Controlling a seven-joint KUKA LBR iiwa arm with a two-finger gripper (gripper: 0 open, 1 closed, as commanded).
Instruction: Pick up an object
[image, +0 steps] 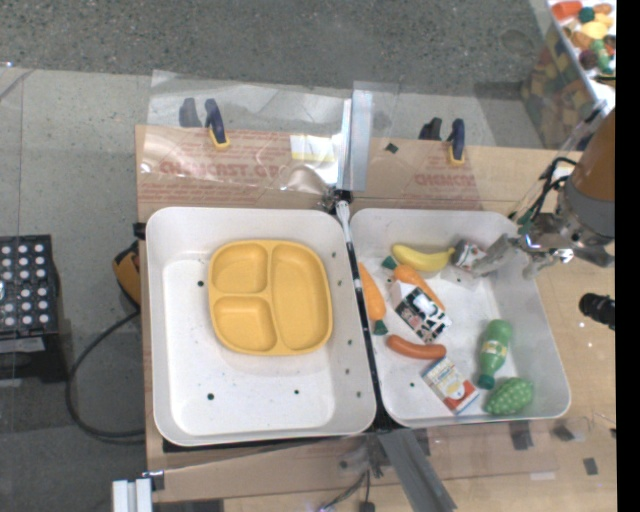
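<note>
Left bin (180, 400): holds the divided tray (270, 297), set toward its back.
Right bin (535, 330): touches the left bin along their shared edge.
Banana (422, 258): back of the right bin, just left of the pincer (472, 258).
Carrots: one (372, 293) along the right bin's left wall, another (415, 281) in front of the banana.
Small packet (421, 313): middle, between carrots and sausage (415, 348).
Carton (449, 385): front, right of the sausage.
Bottle (491, 352): right side, behind the bumpy fruit (511, 396).
Clamps (213, 122) (456, 140): on the table (505, 170) behind the bins.
</note>
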